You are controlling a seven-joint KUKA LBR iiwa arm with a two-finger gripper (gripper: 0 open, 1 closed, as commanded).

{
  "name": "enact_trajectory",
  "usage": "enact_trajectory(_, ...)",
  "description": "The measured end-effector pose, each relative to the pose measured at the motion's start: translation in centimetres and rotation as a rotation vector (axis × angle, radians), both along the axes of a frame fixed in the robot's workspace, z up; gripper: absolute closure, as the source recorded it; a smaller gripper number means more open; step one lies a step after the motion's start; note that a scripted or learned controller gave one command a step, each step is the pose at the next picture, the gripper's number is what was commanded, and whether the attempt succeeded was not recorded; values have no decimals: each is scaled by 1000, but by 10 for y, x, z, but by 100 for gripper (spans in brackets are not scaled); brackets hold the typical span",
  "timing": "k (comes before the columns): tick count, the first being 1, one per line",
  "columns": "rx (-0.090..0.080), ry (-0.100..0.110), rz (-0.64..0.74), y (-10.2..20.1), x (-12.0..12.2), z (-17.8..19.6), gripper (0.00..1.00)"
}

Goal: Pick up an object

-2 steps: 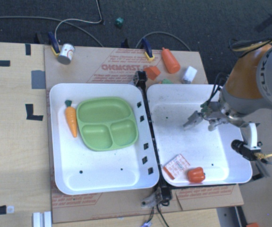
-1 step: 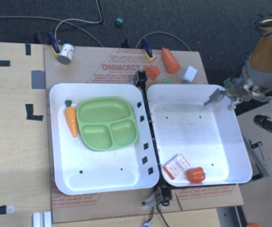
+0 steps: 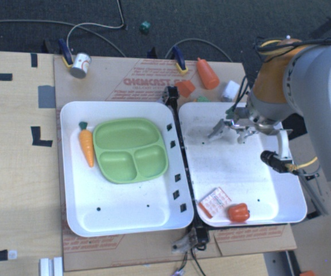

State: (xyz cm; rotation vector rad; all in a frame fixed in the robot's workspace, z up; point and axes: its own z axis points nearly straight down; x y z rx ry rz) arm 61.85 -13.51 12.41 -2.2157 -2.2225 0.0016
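Note:
My gripper hovers over the upper part of the right bin, fingers spread open with nothing between them. Near that bin's front edge lie a red tomato-like toy and a red-and-white packet, well below the gripper in the view. The left bin holds a green divided plate, with an orange carrot just left of it.
Behind the bins on the cardboard lie an orange toy, a smaller orange piece, a white cube and a small can. Black clips line the wall between the bins. The arm's grey body covers the right side.

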Motion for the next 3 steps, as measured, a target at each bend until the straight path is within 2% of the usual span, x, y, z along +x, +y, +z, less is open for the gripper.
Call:
enact_trajectory(1,-5,-5,-4,-90,17,57,0)
enact_trajectory(2,-2,-2,-2,-45,-39,73,0)
enact_trajectory(3,0,-3,0,35,10,71,0)
